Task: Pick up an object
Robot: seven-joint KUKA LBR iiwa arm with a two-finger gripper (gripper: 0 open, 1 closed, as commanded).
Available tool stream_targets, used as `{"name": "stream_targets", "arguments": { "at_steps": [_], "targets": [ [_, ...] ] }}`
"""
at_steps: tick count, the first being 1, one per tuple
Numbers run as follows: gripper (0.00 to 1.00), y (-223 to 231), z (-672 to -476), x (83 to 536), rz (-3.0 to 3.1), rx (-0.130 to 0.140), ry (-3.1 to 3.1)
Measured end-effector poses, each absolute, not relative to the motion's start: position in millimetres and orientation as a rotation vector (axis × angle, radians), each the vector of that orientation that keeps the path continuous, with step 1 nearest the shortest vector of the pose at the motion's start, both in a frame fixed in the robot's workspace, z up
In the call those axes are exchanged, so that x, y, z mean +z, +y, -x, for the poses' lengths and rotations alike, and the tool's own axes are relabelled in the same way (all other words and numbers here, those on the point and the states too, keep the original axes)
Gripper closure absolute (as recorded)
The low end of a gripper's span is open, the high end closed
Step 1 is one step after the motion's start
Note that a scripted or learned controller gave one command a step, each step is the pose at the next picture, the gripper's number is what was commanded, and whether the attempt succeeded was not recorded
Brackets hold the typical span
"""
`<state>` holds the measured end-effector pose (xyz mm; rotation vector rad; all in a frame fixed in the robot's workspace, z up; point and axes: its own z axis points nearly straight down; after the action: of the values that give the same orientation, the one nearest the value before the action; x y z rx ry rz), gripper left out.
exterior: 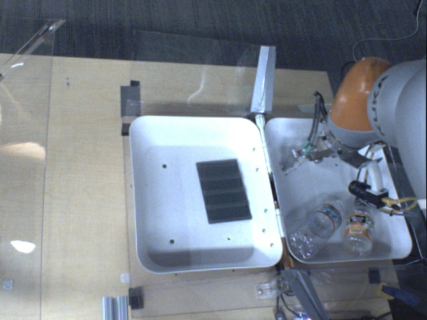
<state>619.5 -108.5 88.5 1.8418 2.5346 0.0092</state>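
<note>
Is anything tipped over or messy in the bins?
Yes. In the right bin, a clear cup lies on its side, and a small bottle beside it looks tipped too. The dark block in the left bin lies flat, slightly askew.

My view is evenly bright and slightly soft; glare washes the left white bin (150, 179), shadow along its near wall.

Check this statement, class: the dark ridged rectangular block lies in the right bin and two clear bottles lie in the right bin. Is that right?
Not quite. The camera view shows the dark ridged block in the left bin. The two clear bottles do lie in the right bin.
</note>
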Motion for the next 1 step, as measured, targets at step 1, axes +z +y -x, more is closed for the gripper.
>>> {"name": "stream_targets", "arguments": {
  "at_steps": [1],
  "targets": [
    [0.00,-112.6,-527.9,89.7,-1.889,0.010,2.499]
  ]
}}
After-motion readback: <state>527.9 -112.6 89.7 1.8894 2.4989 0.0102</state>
